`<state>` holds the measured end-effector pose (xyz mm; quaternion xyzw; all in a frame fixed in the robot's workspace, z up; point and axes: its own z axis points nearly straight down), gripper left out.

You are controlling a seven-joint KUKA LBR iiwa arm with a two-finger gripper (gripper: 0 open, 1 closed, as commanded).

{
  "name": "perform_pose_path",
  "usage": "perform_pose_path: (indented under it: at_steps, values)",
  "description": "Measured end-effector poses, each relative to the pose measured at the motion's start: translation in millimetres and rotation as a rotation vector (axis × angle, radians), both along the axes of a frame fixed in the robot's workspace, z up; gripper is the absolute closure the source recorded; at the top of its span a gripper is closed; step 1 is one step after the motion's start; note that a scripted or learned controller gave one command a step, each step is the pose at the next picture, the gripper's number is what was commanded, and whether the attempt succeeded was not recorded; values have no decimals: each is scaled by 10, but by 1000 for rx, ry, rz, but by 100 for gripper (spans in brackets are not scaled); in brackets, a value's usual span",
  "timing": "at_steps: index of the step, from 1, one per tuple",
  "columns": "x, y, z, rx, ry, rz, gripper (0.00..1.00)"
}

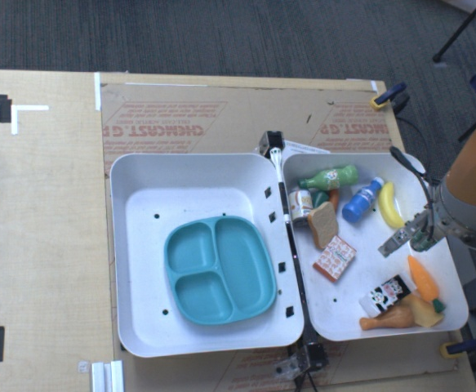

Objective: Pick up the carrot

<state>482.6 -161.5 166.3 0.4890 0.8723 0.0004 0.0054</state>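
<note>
The carrot (424,278) is located in the right bin (335,317), at the lower right of the frame, close to the bin's right wall. It lies flat, with its green end toward the bottom of the frame. It is not gripped. Just below it, a tan chicken drumstick (401,315) is seen, and a small black-and-white carton (387,293) lies to its left.

The gripper (401,241) is positioned just above and left of the carrot, over the bin's right side. Nothing is seen between its fingers; whether the jaws are spread or pressed together cannot be told.

The remaining contents of the right bin are grouped toward its upper half: a banana (390,205), a blue bottle (360,201), a green bottle (330,177), a can (300,204), a slice of bread (323,224) and a red-patterned box (335,258).

The left bin (140,219) holds 1 teal plate (219,269), divided into 3 compartments. Both bins rest on a cardboard sheet (189,121).
</note>
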Motion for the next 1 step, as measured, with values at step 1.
perform_pose_path:
  at_steps: [1]
  values:
    - [0, -1, 0, 0, 0, -1, 0]
